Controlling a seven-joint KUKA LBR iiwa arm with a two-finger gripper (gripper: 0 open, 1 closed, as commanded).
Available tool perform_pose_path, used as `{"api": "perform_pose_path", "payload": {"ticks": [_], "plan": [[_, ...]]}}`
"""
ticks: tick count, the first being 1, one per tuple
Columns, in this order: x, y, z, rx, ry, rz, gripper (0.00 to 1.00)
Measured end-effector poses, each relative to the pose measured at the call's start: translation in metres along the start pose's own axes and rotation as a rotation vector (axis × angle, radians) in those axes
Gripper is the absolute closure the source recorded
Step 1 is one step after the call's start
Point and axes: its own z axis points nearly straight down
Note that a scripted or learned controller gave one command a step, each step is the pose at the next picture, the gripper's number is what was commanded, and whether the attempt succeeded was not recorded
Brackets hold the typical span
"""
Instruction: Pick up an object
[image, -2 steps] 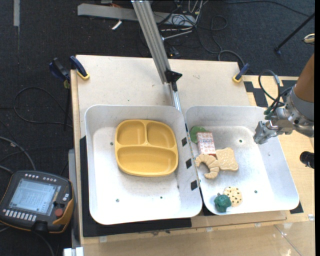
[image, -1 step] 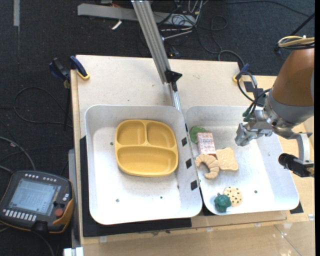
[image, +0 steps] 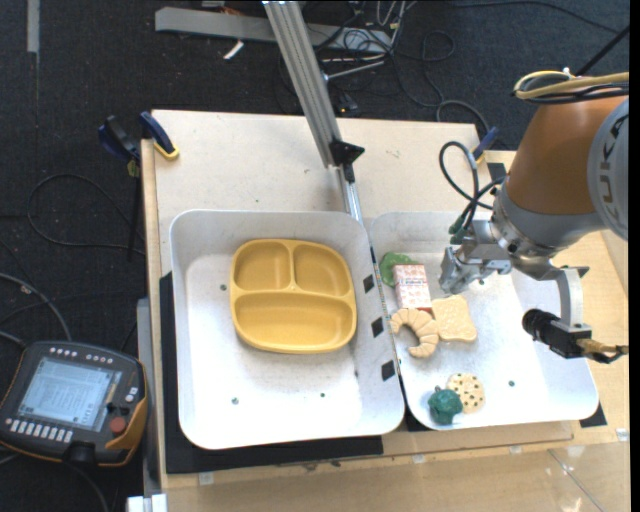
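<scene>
Tray (image: 293, 296) in left bin (image: 200, 390)

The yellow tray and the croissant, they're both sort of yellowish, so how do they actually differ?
The yellow tray is far larger than the croissant. The tray is a smooth rounded square split into three compartments; the croissant is a lumpy, curved crescent. The tray is alone in the left bin, while the croissant lies in the right bin, crowded among other small items. Both rest flat on a bin floor, untouched by the gripper.

left bin (image: 200, 330): yellow tray (image: 293, 296) mid | right bin (image: 560, 390): food clustered left
</scene>
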Motion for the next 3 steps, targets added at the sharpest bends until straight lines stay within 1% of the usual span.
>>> {"api": "perform_pose_path", "payload": {"ticks": [1, 2, 3], "plan": [[0.051, -0.005, 0.01, 0.002, 0.0, 0.0, 1.0], [0.103, -0.001, 0.022, 0.002, -0.001, 0.0, 1.0], [0.16, 0.007, 0.011, -0.001, 0.0, -0.002, 1.0]]}}
